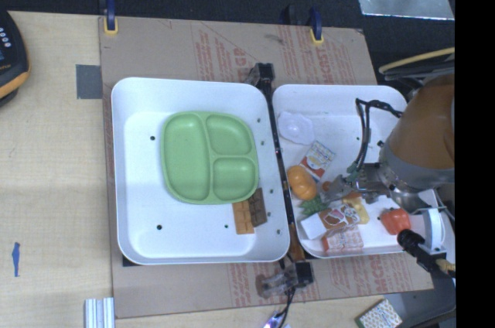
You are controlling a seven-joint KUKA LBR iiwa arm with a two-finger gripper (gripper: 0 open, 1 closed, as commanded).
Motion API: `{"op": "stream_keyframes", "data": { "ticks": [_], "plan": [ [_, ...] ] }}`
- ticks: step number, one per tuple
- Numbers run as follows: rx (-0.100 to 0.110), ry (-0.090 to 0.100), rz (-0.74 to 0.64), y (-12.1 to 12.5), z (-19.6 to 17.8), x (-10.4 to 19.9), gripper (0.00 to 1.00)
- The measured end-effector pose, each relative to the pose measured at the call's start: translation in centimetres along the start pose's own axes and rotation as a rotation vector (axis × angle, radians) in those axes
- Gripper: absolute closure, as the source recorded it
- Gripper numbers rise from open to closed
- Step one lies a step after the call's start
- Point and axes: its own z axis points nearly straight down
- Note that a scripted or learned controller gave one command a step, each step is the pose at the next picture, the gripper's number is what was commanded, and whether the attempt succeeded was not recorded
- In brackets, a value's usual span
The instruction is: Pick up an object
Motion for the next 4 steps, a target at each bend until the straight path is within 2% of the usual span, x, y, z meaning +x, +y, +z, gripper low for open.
{"op": "stream_keyframes", "data": {
  "ticks": [1,2,3,4],
  "plan": [
    [-0.007,-0.004,0.002,1.7,4.3,-3.4,0.00],
    [-0.006,-0.003,0.000,1.6,3.1,-3.3,1.00],
    [-0.020,-0.001,-0.009,5.4,-6.5,5.9,1.00],
    [-0.009,-0.003,0.001,5.0,-5.9,5.3,0.00]
  ]
}}
